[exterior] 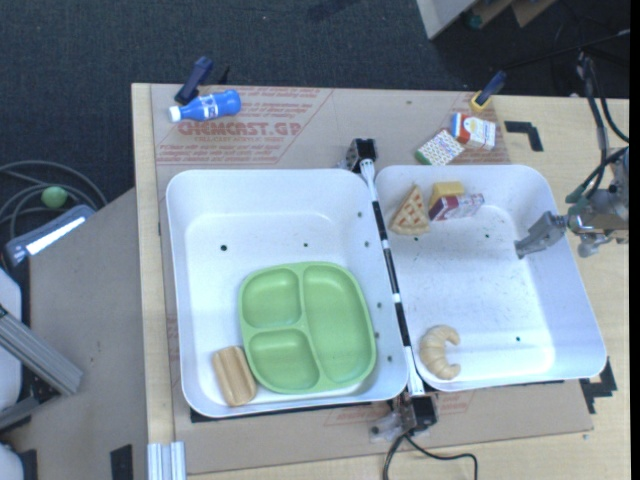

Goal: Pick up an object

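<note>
My gripper (541, 235) hangs over the right edge of the right bin (500, 308), at mid height, with nothing seen in it. In that bin a croissant (440, 352) lies at the front left corner. A waffle wedge (409, 211) and a small yellow and red box (449, 201) sit at the back left, well left of the gripper. The left bin (250, 208) holds a green divided plate (305, 326) and a tan bread slice (233, 375) by its front left corner.
On the bench behind the bins lie a blue and white bottle (205, 105), a blue clip (192, 79), and two small packets (440, 148) (477, 131). Cables (600, 118) hang at the far right. The bins meet at a clamped seam (385, 258).
</note>
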Robot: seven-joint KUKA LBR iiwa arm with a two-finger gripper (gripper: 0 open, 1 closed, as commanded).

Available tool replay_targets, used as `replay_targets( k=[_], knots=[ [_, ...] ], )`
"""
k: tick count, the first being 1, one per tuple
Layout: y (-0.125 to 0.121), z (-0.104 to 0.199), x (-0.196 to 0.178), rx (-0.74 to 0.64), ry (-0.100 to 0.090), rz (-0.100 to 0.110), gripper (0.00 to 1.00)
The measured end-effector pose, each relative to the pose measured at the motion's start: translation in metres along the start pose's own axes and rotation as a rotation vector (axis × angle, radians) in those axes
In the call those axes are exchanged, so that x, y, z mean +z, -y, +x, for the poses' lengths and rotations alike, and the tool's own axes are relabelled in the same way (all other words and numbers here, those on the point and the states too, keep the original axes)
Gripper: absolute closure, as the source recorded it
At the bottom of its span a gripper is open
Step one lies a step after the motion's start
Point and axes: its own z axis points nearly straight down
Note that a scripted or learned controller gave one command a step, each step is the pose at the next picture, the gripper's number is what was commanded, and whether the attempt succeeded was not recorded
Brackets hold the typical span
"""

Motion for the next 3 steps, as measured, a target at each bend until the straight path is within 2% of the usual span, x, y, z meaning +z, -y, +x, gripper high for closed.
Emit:
replay_targets(
  k=[1,2,3],
  knots=[
    [0.011,0.052,0.165,0.0,-0.001,0.002,0.0],
    [-0.063,0.048,0.162,-0.001,0.0,-0.001,0.0],
    [-0.142,0.035,0.174,-0.001,-0.001,0.001,0.0]
  ],
)
